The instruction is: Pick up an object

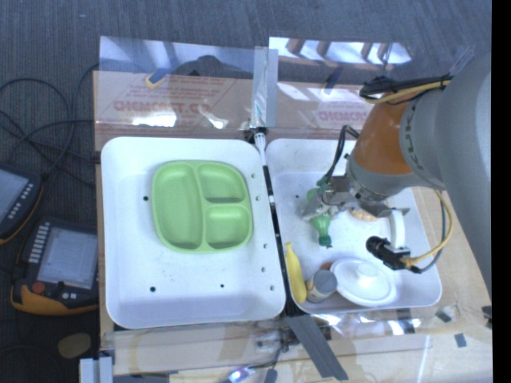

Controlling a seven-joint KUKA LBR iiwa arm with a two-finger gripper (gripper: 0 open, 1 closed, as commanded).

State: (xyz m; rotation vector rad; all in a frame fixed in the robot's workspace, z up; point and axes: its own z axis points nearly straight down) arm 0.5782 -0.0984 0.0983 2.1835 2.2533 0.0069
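My gripper (322, 203) is low in the right bin (415, 294), near its left-centre, under the orange band of the arm (385, 140). A small green object (322, 231) lies directly below the gripper, touching or nearly touching it. A yellow banana-shaped piece (294, 271) lies along the bin's left wall. A small brown-grey can (322, 282) sits at the front beside a round white lid-like dish (364, 282). A white strip (398, 230) and a pale peach item (363, 212) lie to the right of the gripper, partly hidden by the arm.
The left bin (128, 278) holds a green three-compartment plate (202, 206). A black cable connector (380, 249) with a yellow cable hangs from the arm over the right bin. Clear plastic sheeting backs both bins. Devices and cables lie on the floor at left.
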